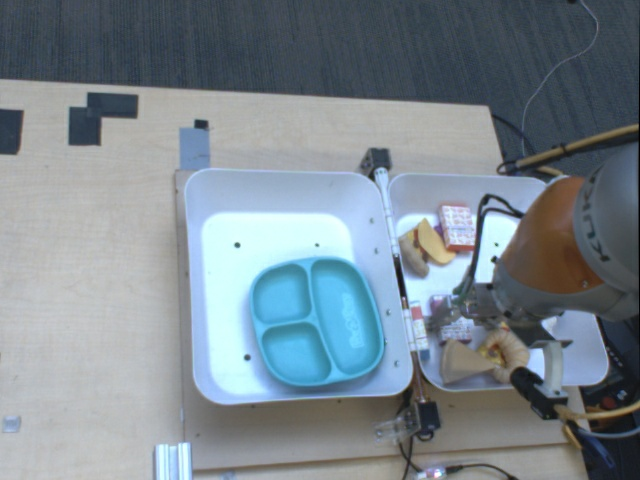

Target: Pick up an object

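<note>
Gripper [470,320] sits low in the right bin [590,363], down among the clutter at its front half; can't tell its state, arm's wrist w/ orange band [545,238] covers most of it from above. Can't tell if it touches or holds anything.

Just beside gripper: tan wedge-shaped object [460,361] at bin's front edge, and a small beige lumpy item [503,346] next to that on the right. Small red/white bits [440,313] lie right by the gripper on its left.

Further back in same bin: yellow/tan piece [425,245] near the divider, touching a pink-red patterned packet [457,224]. Print on packet too small to read; no legible brand or text anywhere.

Left bin [215,268] holds a light-blue 3-compartment tray [316,320], lying flat, toward its front right.
</note>
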Motion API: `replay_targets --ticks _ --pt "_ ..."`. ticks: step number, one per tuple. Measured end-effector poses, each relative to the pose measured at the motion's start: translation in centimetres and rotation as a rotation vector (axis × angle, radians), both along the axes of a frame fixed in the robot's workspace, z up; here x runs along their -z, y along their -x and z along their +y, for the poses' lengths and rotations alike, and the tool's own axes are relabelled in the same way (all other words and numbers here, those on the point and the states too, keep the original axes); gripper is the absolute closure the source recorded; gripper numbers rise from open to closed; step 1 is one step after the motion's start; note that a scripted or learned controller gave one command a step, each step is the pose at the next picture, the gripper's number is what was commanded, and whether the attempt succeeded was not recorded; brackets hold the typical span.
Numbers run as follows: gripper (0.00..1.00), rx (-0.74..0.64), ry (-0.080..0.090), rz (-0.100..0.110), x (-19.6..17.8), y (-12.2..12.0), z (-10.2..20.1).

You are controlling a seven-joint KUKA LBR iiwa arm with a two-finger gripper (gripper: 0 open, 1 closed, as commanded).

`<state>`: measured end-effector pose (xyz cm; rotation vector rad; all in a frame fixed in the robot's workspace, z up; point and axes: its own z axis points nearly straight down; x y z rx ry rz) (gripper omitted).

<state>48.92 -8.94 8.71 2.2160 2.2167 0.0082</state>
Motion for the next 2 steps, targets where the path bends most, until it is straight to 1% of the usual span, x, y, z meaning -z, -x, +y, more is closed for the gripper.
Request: replay_targets --ticks 1,2 --pt "1.00 -0.001 0.001 -0.005 -1.1 -0.2 0.0" --pt "1.00 -0.005 -0.003 0.005 -9.8 0.1 7.0"
